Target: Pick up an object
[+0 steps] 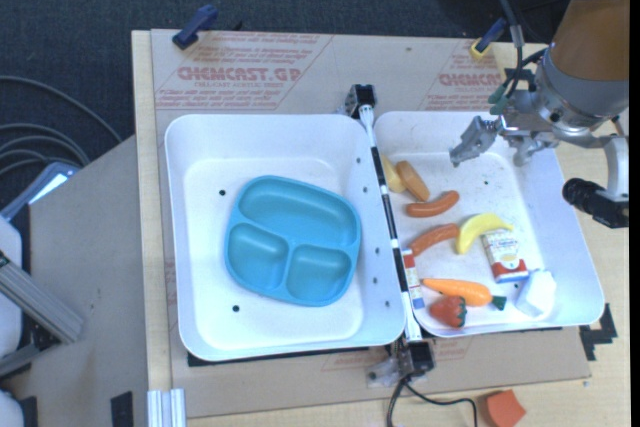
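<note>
Desk [250, 65], slanted overhead view. Two shallow white bins side by side. Left bin [190, 215] holds a blue divided plate [292, 241] with three compartments, lying flat near the bin's centre.

Right bin [575, 255] holds the small items. Near the divider at the upper left: a hot dog in a bun [408, 180]. Just below it, a sausage [432, 206], lying at a slight slant. Lower, a second sausage [433, 238], its right end just beside a yellow banana [482, 230]. Right of the banana, a small red-and-white carton [507, 258]. Along the near edge: an orange carrot [457, 290], a red strawberry-like piece [448, 312] just under it, and a pale blue-white object [538, 292] toward the right corner.

Arm reaches in from the right, over the upper part of the right bin. Gripper [478, 143] hangs above bare bin floor, up and to the right of the hot dog, well apart from every item. Fingers grasp nothing; whether they are spread or closed cannot be told from this angle.

Orange block [503, 407] sits on the desk below the bins.
</note>
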Motion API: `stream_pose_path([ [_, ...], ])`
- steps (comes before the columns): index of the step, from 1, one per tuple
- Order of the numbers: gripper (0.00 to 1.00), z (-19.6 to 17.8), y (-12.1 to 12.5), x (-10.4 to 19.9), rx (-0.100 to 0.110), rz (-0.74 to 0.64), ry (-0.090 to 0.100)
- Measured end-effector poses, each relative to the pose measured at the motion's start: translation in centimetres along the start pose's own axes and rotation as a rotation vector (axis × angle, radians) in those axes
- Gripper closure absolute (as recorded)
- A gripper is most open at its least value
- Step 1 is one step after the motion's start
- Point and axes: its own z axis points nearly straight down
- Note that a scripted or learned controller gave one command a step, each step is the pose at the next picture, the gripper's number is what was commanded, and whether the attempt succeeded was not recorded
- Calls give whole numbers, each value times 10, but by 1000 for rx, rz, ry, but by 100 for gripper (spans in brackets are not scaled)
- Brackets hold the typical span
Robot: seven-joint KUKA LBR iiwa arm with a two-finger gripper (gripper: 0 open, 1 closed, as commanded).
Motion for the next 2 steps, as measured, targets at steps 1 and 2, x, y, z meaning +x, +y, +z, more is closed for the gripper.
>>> stream_pose_path([
  [1,0,174,-54,-37,-7,1,-2],
  [2,100,165,-54,-36,-8,1,-2],
])
